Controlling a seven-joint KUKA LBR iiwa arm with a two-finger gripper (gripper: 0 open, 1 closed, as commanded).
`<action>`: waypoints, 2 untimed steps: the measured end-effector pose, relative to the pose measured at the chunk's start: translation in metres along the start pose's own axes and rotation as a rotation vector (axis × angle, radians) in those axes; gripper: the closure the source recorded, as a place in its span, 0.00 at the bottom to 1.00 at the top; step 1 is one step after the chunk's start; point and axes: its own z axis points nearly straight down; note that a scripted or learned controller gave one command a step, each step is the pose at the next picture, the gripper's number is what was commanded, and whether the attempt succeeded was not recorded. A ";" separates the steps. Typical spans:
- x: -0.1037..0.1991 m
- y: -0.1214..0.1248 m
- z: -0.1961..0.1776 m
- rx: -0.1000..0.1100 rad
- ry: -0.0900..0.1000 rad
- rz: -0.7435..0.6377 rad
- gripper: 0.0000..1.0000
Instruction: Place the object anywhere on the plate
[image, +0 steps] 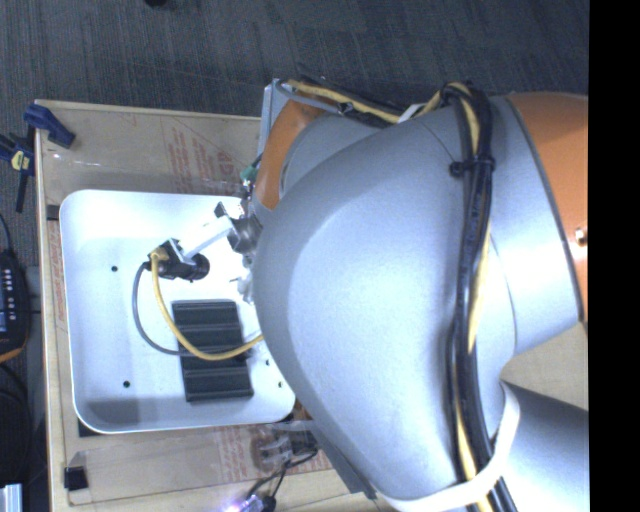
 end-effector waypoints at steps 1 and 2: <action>-0.019 -0.138 0.083 0.000 -0.004 -0.030 1.00; -0.043 -0.101 -0.064 0.004 0.000 -0.422 1.00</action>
